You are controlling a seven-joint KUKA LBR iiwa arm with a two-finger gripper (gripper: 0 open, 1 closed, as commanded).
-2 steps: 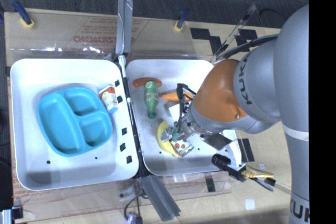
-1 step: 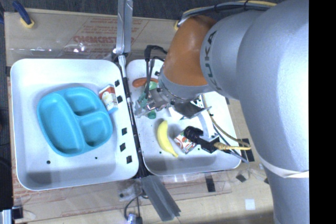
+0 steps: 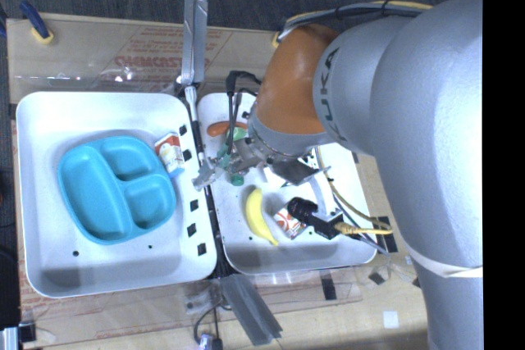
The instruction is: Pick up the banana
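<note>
2 white bins sit side by side on the counter (image 3: 82,37). The banana (image 3: 259,216) lies in the right bin (image 3: 328,256), beside a small red-and-white packet (image 3: 287,223). The hand (image 3: 220,165) hangs low at that bin's left edge, above the banana; whether it is open or closed cannot be told. A blue divided tray (image 3: 115,187) rests in the left bin (image 3: 49,119)

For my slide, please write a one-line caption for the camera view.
KUKA arm's gripper hovers near the bins' divider while the banana lies in the right bin, ungrasped.
</note>
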